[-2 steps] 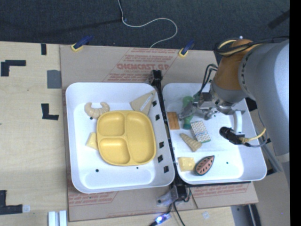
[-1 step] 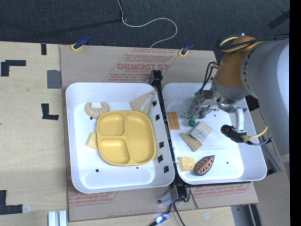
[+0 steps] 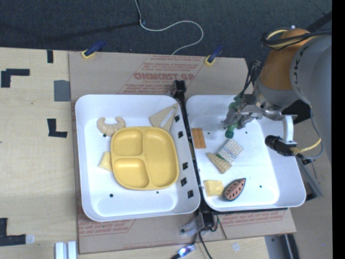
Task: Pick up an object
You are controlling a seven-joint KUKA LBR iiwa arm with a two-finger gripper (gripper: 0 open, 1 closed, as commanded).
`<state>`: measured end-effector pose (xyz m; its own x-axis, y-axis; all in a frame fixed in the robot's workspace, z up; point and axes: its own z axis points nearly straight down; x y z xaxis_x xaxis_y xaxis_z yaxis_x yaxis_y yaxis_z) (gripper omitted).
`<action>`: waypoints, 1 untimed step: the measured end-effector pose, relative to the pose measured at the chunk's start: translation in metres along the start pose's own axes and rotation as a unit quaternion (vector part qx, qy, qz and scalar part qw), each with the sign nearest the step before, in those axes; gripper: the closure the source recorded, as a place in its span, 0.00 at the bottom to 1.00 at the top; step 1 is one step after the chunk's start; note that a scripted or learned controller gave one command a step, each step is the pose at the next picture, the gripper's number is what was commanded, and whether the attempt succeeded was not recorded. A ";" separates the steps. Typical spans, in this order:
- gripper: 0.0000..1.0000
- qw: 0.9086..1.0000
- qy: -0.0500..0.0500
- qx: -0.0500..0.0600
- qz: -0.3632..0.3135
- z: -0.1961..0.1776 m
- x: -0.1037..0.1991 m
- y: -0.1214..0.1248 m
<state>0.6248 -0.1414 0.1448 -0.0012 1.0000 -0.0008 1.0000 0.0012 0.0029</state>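
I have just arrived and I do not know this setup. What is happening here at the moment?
A grey robot arm with an orange band reaches in from the right, with its gripper over the right bin. Below it lie a checkered piece, an orange block and a dark oval toy. The left bin holds a yellow divided plate. Nothing is visibly gripped yet.

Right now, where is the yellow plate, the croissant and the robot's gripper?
yellow plate (image 3: pixel 144 158): camera view, on its middle divider.
croissant (image 3: pixel 110 125): camera view, middle of its curve.
gripper (image 3: pixel 230 127): camera view, at its fingertips.
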 end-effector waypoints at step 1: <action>1.00 1.000 0.000 -0.001 0.000 -0.056 -0.006 -0.007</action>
<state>0.6179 -0.1469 0.2008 -0.0006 1.0000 -0.0011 1.0000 0.0006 0.0041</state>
